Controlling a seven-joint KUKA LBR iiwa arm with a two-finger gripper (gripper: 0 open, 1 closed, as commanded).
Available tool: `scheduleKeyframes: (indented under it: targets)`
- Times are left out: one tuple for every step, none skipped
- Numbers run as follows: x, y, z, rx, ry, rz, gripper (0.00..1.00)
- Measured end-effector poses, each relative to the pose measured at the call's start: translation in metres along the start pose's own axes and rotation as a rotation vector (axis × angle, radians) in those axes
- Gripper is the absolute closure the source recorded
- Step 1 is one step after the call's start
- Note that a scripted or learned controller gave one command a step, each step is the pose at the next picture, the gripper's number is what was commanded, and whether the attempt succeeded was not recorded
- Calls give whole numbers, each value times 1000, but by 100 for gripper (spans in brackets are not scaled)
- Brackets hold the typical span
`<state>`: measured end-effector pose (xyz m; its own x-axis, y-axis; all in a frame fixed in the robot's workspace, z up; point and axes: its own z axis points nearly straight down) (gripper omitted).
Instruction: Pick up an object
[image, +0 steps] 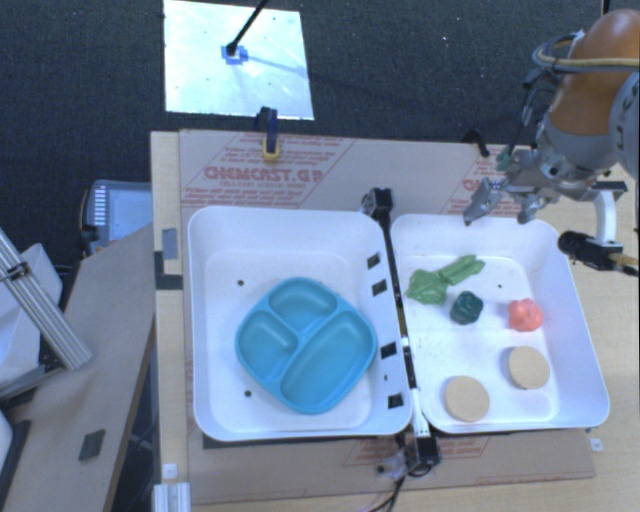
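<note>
The right bin (580, 340) holds a light green leafy piece (442, 278), a dark green lump (466, 307), a small red-orange object (525, 315) and two tan round discs (466, 398) (528, 367). My gripper (508, 202) hangs above the far rim of the right bin, behind the green pieces, its two fingers spread open with nothing between them. It is clear of all the objects.
The left bin (215, 300) holds a blue divided plate (305, 343). A black divider with clips (392, 300) runs between the bins. Cardboard (300, 165) lies under both bins. A yellow clamp (270, 148) sits at the back edge.
</note>
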<state>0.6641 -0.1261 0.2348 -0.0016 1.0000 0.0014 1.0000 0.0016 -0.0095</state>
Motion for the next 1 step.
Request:
scheduleKeyframes:
  targets:
    - [0, 2, -7, -11, -2, -2, 0]
